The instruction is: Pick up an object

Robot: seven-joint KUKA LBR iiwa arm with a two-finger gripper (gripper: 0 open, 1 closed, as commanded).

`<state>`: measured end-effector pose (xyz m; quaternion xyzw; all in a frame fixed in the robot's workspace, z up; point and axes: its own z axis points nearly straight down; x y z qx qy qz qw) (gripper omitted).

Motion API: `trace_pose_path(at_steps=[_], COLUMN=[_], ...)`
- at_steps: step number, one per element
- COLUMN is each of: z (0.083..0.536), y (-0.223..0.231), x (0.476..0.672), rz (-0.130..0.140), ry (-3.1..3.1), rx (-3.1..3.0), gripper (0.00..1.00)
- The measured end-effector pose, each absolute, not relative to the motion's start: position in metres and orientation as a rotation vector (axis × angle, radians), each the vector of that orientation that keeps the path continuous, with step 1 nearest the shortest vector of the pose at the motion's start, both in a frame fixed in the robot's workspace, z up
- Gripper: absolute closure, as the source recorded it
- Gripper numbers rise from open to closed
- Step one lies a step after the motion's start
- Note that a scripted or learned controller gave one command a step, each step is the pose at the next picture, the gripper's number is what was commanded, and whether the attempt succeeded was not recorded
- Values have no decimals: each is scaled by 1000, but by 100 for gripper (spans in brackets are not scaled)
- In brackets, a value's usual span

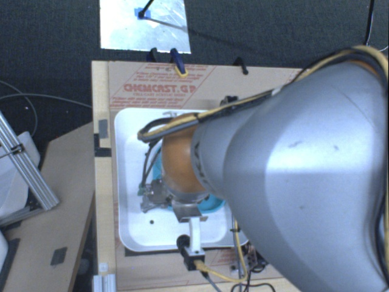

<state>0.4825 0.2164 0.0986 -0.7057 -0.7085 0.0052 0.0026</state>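
Observation:
My gripper (159,201) reaches down into the left white bin (129,163), below the orange band (177,160) of the wrist. A light blue object (214,204) lies in the bin right under the wrist. Just a sliver of it shows on each side of the wrist, so its shape is unclear. Whether the gripper touches it cannot be told. The big grey arm (304,163) hides the right side of the bin and the whole right bin.
A cardboard sheet with red lettering (159,84) lies behind the bin, held by a blue clamp (178,62). A shiny foil sheet (144,17) sits farther back. An aluminium frame (27,169) stands at the left. Cables (219,277) trail at the front edge.

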Motion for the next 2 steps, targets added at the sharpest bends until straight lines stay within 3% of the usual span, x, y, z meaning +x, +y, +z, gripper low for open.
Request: trace_pose_path(at_steps=[1,2], z=[114,162], y=[217,211], x=[486,587], rz=[2,-16], ry=[-2222,-2229], rx=[-2217,-2208], gripper=[100,100])
